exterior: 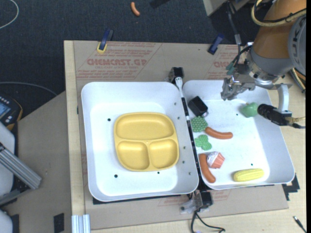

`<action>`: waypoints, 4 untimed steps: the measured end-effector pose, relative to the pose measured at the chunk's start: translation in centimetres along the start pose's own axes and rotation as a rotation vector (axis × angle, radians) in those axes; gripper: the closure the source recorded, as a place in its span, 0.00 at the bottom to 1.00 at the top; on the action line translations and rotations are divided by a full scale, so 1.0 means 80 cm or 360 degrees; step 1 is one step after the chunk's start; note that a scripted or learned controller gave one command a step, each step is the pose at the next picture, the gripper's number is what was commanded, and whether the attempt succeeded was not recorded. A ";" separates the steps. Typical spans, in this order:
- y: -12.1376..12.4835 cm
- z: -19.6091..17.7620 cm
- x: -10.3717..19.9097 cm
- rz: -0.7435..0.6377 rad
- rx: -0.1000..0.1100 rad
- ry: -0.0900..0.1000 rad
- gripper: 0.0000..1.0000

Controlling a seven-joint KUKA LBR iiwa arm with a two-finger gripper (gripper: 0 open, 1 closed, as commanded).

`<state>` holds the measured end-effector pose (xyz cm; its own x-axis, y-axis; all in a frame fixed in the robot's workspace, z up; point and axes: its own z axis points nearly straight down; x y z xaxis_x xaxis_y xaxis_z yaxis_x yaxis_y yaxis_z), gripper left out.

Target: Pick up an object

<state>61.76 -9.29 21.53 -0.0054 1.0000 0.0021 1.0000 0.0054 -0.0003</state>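
Where cardboard bench [146, 57] meets dark carpet [58, 13], two white bins [97, 101].

Bright, even overhead light, no hard glare. White bins [92, 130] nearly blown out, walls barely readable. Soft short shadows under the yellow divided plate [146, 141] and toy food. Dark floor [48, 13] underexposed, little detail. Image slightly soft and grainy overall; arm [282, 28] at upper right a bit blurred.
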 end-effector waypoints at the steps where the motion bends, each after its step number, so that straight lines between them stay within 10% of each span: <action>1: 0.016 -0.018 0.072 -0.0003 -0.0009 -0.0001 1.00; 2: 0.013 -0.014 0.147 -0.0003 0.0001 0.0001 1.00; 4: 0.034 -0.005 0.132 0.0008 -0.0007 -0.0005 1.00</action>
